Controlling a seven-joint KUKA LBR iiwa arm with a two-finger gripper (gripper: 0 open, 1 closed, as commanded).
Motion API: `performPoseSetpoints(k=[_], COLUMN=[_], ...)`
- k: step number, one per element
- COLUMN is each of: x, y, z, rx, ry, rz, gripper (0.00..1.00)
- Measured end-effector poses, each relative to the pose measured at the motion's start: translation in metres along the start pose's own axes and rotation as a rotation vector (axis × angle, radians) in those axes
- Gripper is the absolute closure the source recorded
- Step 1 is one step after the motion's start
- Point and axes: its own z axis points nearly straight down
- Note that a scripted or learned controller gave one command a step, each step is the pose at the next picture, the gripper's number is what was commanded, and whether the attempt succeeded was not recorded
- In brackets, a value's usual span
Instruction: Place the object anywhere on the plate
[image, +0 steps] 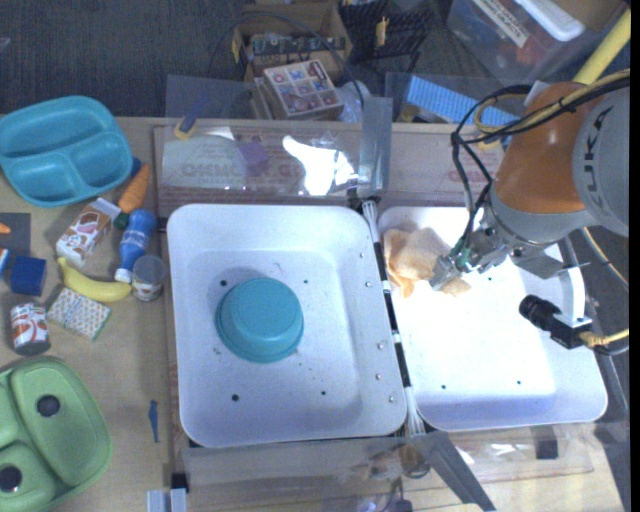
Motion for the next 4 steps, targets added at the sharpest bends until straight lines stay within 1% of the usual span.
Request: performPoseSetpoints(k=[1,2,3,4], x=[0.051,0.101,0.178,0.178], y=[0.016,0.052,0.053,0.053], z=[-0.042,-0.001,-0.017,-0.017], rx=[-0.005,-0.002,-0.002,-0.003], ry=[-0.003,0.0,0.001,0.001], rz=[-0.312,-0.606,-0.88,-0.88], gripper=[1.0,1.0,1.0,0.0])
